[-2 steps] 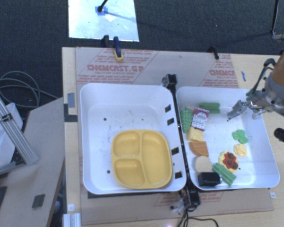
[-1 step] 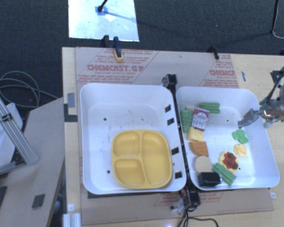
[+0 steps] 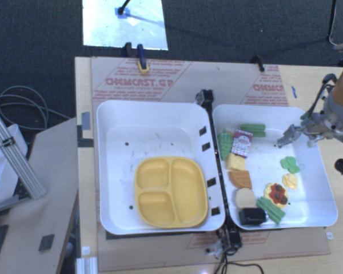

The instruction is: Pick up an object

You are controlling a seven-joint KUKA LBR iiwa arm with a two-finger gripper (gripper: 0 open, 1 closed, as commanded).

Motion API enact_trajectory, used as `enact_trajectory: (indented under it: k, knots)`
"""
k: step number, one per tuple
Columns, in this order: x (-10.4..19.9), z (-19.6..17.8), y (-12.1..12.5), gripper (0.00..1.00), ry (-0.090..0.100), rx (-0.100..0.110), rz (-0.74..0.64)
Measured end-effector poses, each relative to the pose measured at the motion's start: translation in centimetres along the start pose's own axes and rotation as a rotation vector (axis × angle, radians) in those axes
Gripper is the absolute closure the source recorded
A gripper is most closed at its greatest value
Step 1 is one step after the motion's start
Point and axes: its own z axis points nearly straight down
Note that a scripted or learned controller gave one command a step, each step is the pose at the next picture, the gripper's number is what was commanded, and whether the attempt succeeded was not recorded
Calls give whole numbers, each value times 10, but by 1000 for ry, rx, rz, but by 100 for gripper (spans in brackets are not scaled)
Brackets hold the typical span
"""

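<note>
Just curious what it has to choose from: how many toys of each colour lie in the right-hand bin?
Green: 4, a long piece, a ridged piece, a leafy piece, a ridged piece
Yellow or cream: 3
Orange-brown: 1
Red and white carton: 1
Red and yellow pizza: 1
Black: 1
Total: 11

Divided tray (image 3: 171, 190) in left bin (image 3: 111, 153), toy foods (image 3: 240, 178) in right bin (image 3: 320, 187), hand (image 3: 300, 135) over right bin's far side

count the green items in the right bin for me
4: a green piece at the far wall, another left of the red carton, a leafy one mid-right, a ridged one at the near edge. More may be hidden.
</note>
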Motion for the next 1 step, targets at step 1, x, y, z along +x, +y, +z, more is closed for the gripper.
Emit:
enact_trajectory:
  k: [1]
  knots:
    - [0,20,43,0,1,-1,-1]
